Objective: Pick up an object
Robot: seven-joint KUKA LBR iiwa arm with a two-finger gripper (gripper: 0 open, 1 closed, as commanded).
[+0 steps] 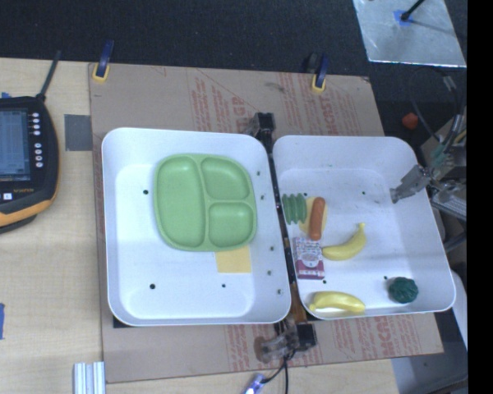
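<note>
At the near rim of the right bin (427, 220): a yellow oblong item (338, 303) lies hard against the front wall and a dark green lump (403, 290) sits in the front right corner, both awkward for fingers because the wall leaves little room on one side.
Near middle, right bin: a small printed packet (309, 257) lies flat by the dividing wall, thin and probably hard to pinch.
Best candidate: the banana (346, 245) rests on open floor, apart from the walls, with bare white around its curve, so I judge it the easiest object to take.
Beside the divider: an orange sausage-like piece (315, 217) and a ribbed green piece (294, 208) lie side by side, nearly touching, crowding each other.
Left bin (123, 220): a green divided plate (205, 201) covers the middle, with a yellow card (233, 260) tucked at its near edge.
Far right: the gripper (400, 192) hangs over the right bin's back corner, well apart from every object, carrying nothing; its tips look drawn close together, though the view is too small to be sure.
Open room: the bin's far half is bare, leaving a free path down to the banana.
</note>
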